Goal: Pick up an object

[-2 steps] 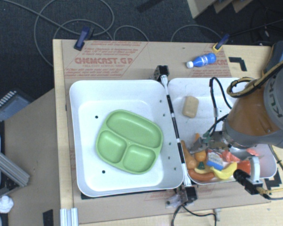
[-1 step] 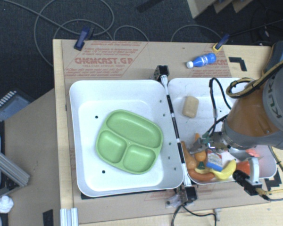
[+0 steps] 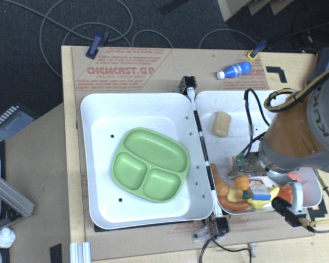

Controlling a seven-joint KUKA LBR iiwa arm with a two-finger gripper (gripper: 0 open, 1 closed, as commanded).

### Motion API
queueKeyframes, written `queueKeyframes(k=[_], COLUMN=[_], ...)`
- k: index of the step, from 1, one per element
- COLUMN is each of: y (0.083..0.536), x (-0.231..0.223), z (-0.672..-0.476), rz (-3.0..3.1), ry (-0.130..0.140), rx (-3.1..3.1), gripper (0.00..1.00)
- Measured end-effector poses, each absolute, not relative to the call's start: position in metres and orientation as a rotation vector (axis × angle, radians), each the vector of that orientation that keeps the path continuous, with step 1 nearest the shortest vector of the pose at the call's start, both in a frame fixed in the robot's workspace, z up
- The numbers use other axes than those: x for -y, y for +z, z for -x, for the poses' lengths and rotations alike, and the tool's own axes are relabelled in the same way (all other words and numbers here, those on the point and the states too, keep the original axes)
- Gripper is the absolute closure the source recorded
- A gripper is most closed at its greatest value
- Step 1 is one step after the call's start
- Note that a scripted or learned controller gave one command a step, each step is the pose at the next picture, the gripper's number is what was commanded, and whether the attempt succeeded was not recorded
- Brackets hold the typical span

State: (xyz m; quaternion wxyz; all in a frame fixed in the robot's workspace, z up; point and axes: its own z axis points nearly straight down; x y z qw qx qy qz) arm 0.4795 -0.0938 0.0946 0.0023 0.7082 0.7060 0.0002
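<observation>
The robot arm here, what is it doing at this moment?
The grey and orange arm reaches into the right bin, low over a pile of small toys at its near end. Nothing is visibly lifted. A tan block lies apart in that bin. The left bin holds a green divided plate.

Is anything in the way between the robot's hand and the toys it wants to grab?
Nothing visible blocks it. The gripper hangs right above the toy pile in the right bin, almost touching it. The tan block lies apart, farther back.
</observation>
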Motion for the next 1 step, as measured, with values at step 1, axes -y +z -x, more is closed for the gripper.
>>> queueKeyframes(k=[1], y=[0.1856], x=[0.019], z=[-0.588], rz=[-2.218], ry=[0.005], rx=[-2.223], gripper=[1.0])
